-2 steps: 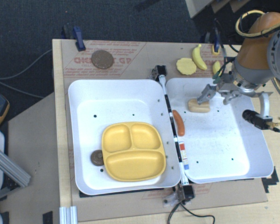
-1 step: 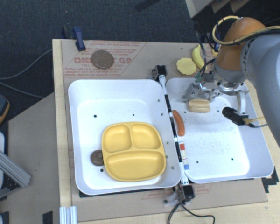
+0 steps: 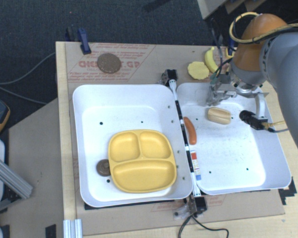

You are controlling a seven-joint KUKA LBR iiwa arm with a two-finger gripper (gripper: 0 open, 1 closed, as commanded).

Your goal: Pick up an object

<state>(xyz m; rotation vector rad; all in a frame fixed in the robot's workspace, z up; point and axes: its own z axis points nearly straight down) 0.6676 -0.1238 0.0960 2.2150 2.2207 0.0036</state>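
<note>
Gripper [image 3: 216, 95] is seen low over the right bin [image 3: 238, 177] (far corner), just beside a tan bread roll [image 3: 219, 115]; finger state cannot be told. Sausage [image 3: 189, 130] is noted by the bin's left wall.

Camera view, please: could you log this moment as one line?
gripper: over right white bin, far edge | tan bread-roll toy: lying just beside gripper, not held | orange sausage toy: at divider
</note>
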